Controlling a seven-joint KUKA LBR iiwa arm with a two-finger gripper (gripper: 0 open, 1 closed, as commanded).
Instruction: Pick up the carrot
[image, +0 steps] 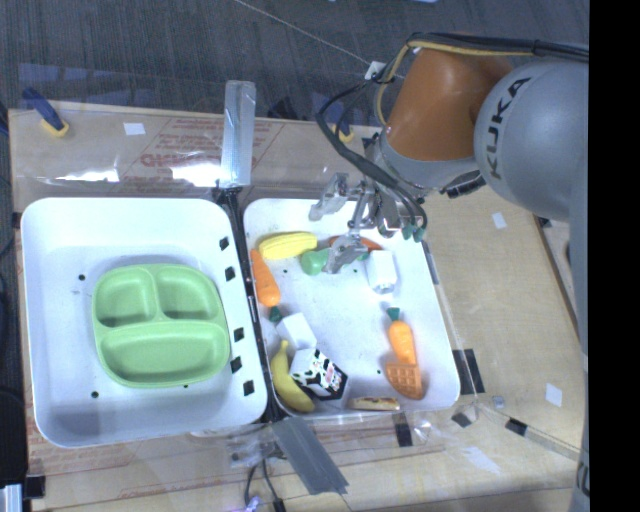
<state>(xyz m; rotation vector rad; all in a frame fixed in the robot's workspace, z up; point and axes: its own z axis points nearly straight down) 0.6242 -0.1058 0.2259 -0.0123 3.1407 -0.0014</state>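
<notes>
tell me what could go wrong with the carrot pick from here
Two carrots lie in the right bin: one by its left wall, one near the right, so the target is ambiguous. The gripper hangs over neither, above a green item and corn, and might grab those instead.

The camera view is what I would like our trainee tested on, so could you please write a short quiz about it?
1. True or false: the green divided plate lies in the left bin.
2. Which item lies nearest the carrot by the right bin's right wall? A) the waffle B) the banana C) the corn cob
3. Where is the tool in the view?

Key: 1 true. 2 A; the waffle sits just below that carrot. 3 Over the upper part of the right bin, beside the corn cob; a second carrot lies along that bin's left wall.
</notes>
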